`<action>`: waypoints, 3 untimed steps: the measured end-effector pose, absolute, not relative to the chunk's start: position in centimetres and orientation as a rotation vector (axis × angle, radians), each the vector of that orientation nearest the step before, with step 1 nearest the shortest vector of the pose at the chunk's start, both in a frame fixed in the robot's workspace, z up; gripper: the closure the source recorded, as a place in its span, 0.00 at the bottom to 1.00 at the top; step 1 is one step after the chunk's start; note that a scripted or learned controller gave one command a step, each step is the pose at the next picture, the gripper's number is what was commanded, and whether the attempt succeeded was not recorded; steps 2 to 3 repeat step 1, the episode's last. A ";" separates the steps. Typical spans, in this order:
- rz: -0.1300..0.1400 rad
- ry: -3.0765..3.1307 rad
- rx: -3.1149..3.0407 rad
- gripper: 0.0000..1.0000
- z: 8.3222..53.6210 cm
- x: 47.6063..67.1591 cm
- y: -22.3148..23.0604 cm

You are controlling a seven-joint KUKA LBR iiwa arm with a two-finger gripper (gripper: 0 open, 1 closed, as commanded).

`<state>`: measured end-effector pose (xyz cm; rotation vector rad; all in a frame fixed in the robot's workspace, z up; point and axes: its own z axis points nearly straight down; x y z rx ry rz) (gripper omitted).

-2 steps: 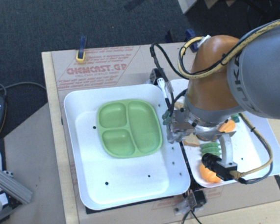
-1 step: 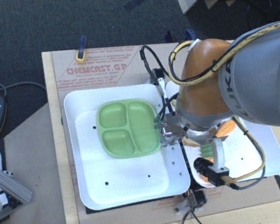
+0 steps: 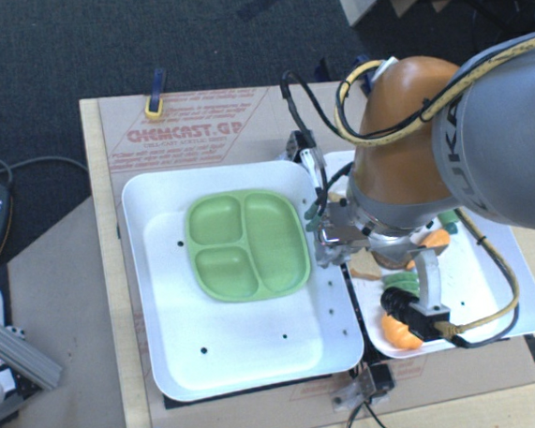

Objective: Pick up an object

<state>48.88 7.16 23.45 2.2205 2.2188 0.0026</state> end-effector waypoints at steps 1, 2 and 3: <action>-0.006 2.223 2.225 1.00 21.5 48.3 6.8; -0.006 2.223 2.225 1.00 21.5 48.3 6.8; -0.006 2.223 2.225 1.00 21.5 48.3 6.8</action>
